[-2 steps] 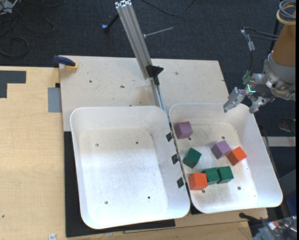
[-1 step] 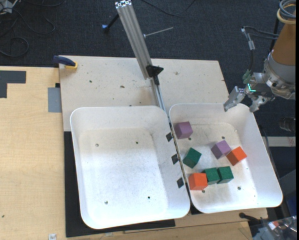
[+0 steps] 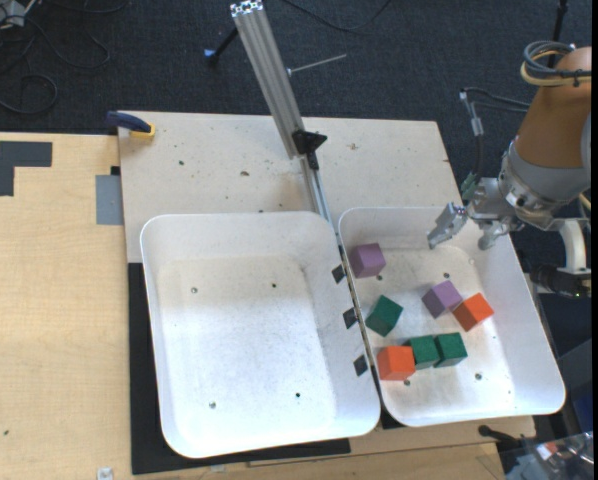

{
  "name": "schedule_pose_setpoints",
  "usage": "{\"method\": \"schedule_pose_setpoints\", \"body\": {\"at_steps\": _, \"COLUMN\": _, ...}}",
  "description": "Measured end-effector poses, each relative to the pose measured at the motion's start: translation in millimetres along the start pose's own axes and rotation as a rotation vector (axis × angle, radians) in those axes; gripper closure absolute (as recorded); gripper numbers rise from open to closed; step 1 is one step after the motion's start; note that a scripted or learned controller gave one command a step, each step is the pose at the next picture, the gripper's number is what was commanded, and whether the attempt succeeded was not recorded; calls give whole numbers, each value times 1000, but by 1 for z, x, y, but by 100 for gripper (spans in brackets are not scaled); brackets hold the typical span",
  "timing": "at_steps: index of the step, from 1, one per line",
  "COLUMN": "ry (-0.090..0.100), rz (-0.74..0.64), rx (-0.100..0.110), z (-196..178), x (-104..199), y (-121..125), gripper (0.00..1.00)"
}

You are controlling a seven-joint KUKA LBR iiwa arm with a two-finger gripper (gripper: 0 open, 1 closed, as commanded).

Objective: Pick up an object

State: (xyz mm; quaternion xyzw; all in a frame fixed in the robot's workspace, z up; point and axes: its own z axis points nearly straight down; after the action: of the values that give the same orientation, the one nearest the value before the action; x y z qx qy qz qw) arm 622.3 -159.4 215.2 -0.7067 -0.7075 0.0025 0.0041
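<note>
1. The blocks sit in the right bin point(image 3: 539, 368): two purple ones, one point(image 3: 367, 259) near the bin's upper left and the other point(image 3: 441, 297) at the middle, touching an orange block point(image 3: 472, 311) on its right.
2. Two orange in all, the second point(image 3: 396, 362) low down by the divider, touching a green block point(image 3: 424, 352), which in turn touches another green one point(image 3: 450, 348).
3. A third green block point(image 3: 384, 315) lies alone, tilted, between the purple pair.
4. Count: two purple, two orange, three green, seven blocks.
5. The gripper point(image 3: 468, 230) hovers over the bin's upper right rim, fingers spread apart, nothing between them, well clear of every block.
6. The arm point(image 3: 551, 138) comes in from the right, orange band above the grey wrist, angled down and to the left.
7. The left bin point(image 3: 179, 268) lies alongside.
</note>
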Motion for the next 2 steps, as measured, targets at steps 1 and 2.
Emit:
{"method": "schedule_pose_setpoints", "body": {"at_steps": 1, "ry": 0, "rz": -2, "rx": -1, "z": 57, "x": 1, "y": 9, "gripper": 0}}
{"method": "schedule_pose_setpoints", "body": {"at_steps": 2, "ry": 0, "rz": -1, "rx": -1, "z": 109, "x": 8, "y": 16, "gripper": 0}}
